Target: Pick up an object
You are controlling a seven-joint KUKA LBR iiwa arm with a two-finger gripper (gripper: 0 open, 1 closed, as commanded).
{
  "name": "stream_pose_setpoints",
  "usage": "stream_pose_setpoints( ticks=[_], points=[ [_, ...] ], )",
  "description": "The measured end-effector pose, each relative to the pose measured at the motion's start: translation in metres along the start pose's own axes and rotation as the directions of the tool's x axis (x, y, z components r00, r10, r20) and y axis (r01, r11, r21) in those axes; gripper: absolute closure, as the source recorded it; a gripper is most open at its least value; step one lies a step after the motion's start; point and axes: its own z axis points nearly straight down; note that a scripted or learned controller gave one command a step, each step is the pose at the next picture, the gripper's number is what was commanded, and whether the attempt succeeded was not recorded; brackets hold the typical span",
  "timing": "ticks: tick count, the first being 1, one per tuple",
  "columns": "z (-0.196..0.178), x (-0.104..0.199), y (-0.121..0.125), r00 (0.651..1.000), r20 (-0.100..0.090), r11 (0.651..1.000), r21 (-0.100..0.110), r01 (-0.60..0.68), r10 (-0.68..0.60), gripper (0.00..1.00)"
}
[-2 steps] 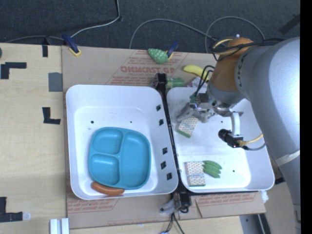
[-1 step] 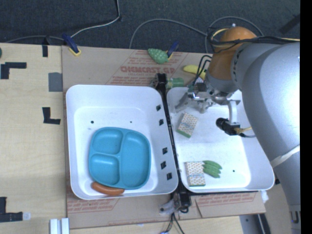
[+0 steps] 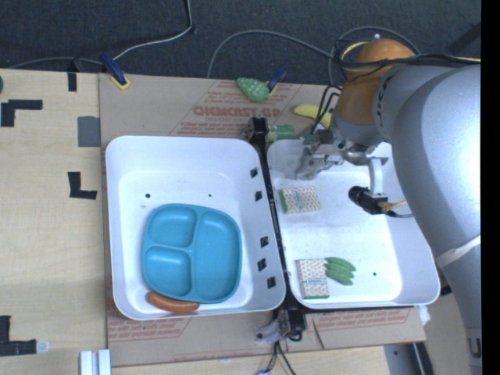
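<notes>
Several candidates sit in the right bin (image 3: 391,287): a patterned sponge (image 3: 300,201) just below the gripper (image 3: 311,159), a second patterned pad (image 3: 313,277) touching a green pea pod (image 3: 341,269) near the front wall. Whether the pincer is apart or together, I cannot tell. That sponge looks light, soft and squashy, so pinching across its short sides seems safest.
</notes>
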Motion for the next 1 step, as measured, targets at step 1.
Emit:
stream_pose_setpoints(
  ticks=[1],
  points=[
    [0.0003,0.0002,-0.0001,1.0,0.0,1.0,0.001,0.0,0.0,0.0]
  ],
)
